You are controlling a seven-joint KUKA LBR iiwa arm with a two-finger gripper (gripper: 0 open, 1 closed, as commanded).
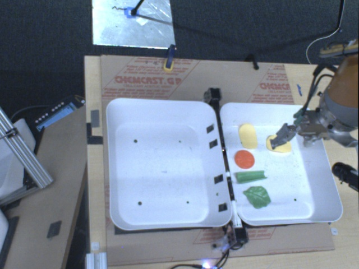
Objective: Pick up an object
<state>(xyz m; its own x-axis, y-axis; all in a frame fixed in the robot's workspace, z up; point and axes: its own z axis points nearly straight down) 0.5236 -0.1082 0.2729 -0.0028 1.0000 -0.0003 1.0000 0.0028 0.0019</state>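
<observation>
Hand [279,139] low in the right bin [320,175], right on a yellow thing [284,147]. Cannot tell if gripping it or let go.

Arm [343,102]: grey, orange band above the wrist, entering from the right edge of the camera view, wrist angled down and leftward. Gripper [279,139]: dark, at the arm's left end, lowered and pointing left; its state is too small to read.

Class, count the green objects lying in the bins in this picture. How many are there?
2, both in the right bin: a long green piece below the orange disc, and a leafy green piece nearer the front edge.
</observation>
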